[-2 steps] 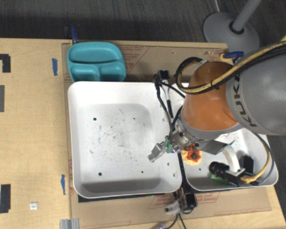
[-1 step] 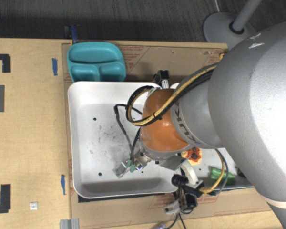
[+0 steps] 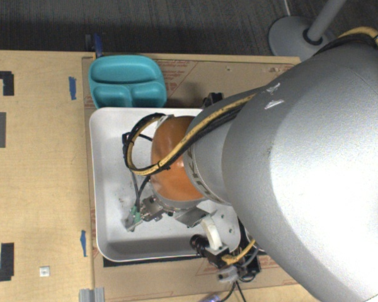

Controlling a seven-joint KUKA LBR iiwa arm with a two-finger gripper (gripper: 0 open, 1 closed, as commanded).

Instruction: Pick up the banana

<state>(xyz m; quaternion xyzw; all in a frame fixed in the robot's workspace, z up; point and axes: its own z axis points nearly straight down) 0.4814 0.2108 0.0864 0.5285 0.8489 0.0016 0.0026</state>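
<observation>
1. Tool [image 3: 133,219] sits low in the white bin [image 3: 107,168], at the lower left of the arm's bulk, near the middle left of the frame; whether it is open or closed cannot be told, as the wrist hides most of it
2. Grey arm [image 3: 302,168] fills the right and centre of the frame, reaching in from the right, with its orange band [image 3: 170,162] just above the tool and black and yellow cables [image 3: 138,150] looping beside the band
3. Banana cannot be made out; the arm covers much of the bin floor
4. Teal tray [image 3: 127,80] lies on the counter [image 3: 38,168] just above the bin's upper rim, in the upper left part of the frame
5. Blue tape marks [image 3: 72,88] sit on the brown counter left of the bin
</observation>
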